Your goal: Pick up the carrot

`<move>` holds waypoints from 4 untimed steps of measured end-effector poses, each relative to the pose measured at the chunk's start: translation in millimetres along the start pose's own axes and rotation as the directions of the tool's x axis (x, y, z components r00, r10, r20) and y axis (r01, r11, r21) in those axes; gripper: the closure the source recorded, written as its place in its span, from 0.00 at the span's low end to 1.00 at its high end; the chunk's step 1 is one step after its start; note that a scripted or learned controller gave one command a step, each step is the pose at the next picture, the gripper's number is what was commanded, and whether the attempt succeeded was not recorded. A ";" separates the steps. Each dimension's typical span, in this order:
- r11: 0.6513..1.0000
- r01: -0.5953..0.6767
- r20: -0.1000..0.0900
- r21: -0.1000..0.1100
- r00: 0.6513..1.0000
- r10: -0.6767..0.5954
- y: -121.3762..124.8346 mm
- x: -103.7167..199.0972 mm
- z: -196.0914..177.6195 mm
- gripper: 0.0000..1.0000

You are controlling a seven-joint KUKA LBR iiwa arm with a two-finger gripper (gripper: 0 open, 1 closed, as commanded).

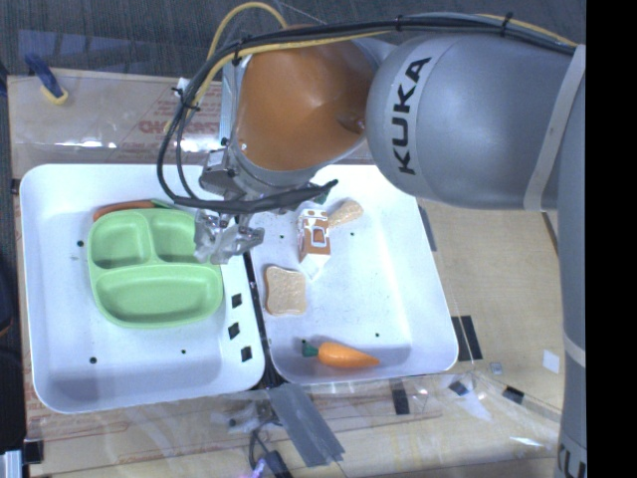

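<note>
Carrot [341,355]: orange with green stem end, lower centre of frame, in the right bin [423,307] near its front wall; long axis near horizontal, tip pointing right. Same bin: toast slice [286,291], carton [315,233], bread piece [346,212]. Left bin [50,297]: green divided tray [154,267]. Tool [227,237]: above the bins' shared edge; finger state cannot be told.

"KUKA" on grey arm [468,108]
</note>
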State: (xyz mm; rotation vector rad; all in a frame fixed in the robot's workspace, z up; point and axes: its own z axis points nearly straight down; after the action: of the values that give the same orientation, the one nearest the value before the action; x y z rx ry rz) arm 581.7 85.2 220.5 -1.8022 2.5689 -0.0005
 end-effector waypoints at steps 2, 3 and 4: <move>0.998 -0.060 -0.004 -0.008 0.998 0.060 -11.6 -101.0 63.6 1.00; 0.951 0.308 0.003 0.009 0.951 -0.308 -31.0 -143.9 122.2 1.00; 0.855 0.519 0.000 -0.001 0.855 -0.519 10.8 -135.8 69.5 1.00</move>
State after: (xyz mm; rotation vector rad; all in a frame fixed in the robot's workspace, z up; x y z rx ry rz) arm 618.0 216.6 151.4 -2.4288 1.9889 -0.0003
